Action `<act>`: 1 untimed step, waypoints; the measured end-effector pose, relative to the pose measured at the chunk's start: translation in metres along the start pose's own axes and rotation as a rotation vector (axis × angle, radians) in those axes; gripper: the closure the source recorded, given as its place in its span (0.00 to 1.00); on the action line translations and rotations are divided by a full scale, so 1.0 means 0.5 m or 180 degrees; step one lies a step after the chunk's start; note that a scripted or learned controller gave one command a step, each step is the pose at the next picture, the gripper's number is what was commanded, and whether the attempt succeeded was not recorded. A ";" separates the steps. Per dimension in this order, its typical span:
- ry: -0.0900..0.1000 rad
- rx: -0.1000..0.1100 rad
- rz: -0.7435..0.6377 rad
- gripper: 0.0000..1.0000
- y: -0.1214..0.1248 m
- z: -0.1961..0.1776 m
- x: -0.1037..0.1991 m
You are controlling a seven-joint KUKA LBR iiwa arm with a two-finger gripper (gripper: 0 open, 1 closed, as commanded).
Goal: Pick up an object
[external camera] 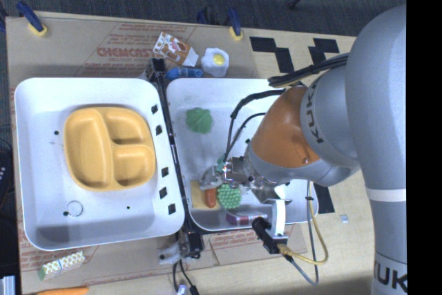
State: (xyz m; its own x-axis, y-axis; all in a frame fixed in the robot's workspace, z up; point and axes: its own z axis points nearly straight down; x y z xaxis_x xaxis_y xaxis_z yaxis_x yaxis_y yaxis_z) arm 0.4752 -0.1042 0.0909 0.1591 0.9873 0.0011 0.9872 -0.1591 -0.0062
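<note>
gripper (pixel 222 179) down among right bin's (pixel 181 141) toys.

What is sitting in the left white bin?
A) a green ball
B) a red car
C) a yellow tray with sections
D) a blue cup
C: a yellow tray with divided sections lies in the left bin; the green things lie in the right bin.

Red print "CHEMCAST" on cardboard sheet (pixel 131 50) under bins, upper left (smaller lines beneath too blurred to read). Black letters "KU" on grey arm (pixel 359 114) beside orange band, rest wrapping out of sight. "KU" again at arm base, bottom right, cut off by frame edge.
</note>
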 end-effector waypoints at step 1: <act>0.0005 0.0005 -0.0019 1.00 0.001 -0.020 0.001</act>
State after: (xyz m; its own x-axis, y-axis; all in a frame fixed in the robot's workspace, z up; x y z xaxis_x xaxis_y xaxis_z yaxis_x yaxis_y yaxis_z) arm 0.4759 -0.1036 0.1010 0.1531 0.9882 0.0026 0.9882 -0.1531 -0.0077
